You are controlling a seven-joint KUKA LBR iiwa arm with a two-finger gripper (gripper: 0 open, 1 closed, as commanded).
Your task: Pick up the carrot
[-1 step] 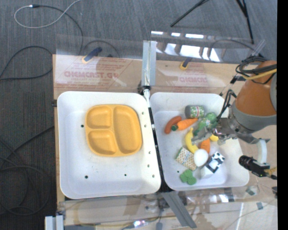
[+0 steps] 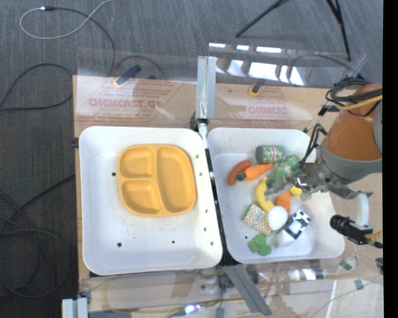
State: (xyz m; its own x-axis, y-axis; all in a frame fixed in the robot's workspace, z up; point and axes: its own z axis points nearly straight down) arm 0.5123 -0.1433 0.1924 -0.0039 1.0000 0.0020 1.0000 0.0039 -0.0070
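One arm [image 2: 351, 146] reaching leftward, hand [image 2: 285, 184] low beside carrot [image 2: 258, 171]

Setting: robotics laboratory, test station. Evidence: industrial arm [image 2: 351, 140], grey with orange band, mounted at the right of a table [image 2: 143, 102] surfaced in printed brown board. Two shallow white bins [image 2: 93, 248] set side by side, one holding a yellow divided tray [image 2: 157, 179], the other a heap of toy food [image 2: 272, 192]. Clear plastic guard panels [image 2: 280, 62] along the far edge. Loose black cables [image 2: 37, 93] across grey carpet floor [image 2: 37, 186]; tripod legs [image 2: 280, 12] at top.
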